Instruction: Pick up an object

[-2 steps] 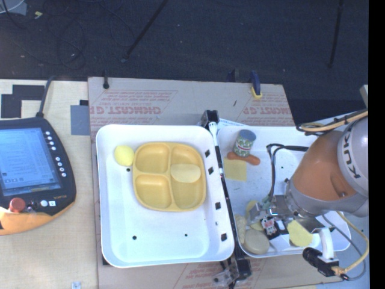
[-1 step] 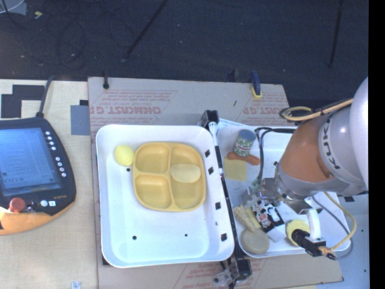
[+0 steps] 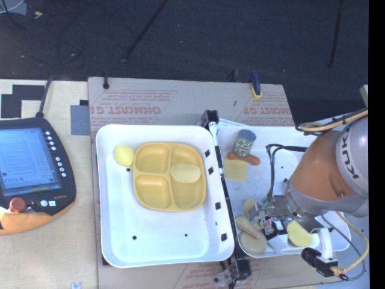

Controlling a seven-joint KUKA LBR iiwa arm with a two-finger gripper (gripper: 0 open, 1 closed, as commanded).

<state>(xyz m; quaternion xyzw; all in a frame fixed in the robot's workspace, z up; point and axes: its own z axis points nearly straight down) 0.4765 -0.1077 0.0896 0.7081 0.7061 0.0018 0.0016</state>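
Down at the near edge of the right bin (image 3: pixel 283 138) you will find the gripper (image 3: pixel 269 220), lowered among a cluster of small items; whether it is spread or closed cannot be told, because the wrist hides it. Above it, the arm (image 3: pixel 328 173) enters from the right, its orange band bulging over the right bin and its grey body beyond.

Just left of the gripper lies a pale bread-like piece (image 3: pixel 248 228), its long axis running diagonally from upper left to lower right, resting beside a round tan disc (image 3: pixel 253 243). Just right of the gripper sits a yellow lump (image 3: pixel 299 233).

Farther up the right bin from the gripper lie a yellow square slice (image 3: pixel 236 170), an orange sausage shape (image 3: pixel 243 157) lying crosswise, and an upright small can (image 3: pixel 245 142).
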